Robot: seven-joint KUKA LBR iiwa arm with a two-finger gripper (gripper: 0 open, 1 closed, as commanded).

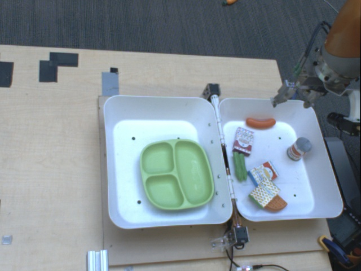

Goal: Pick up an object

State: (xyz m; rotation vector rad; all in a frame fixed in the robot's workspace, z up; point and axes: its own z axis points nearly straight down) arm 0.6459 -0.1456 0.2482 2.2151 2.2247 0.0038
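claw (294, 92) above bin rim (271, 101) — sausage (260, 122) near

End effector (294, 92) hovers above right bin (321, 151) holding sausage (260, 122), can (298, 149).

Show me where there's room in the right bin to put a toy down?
Bare floor lies between the hot dog and the small can, and along the right bin wall below the can. It's crowded around the green stick and the packets.
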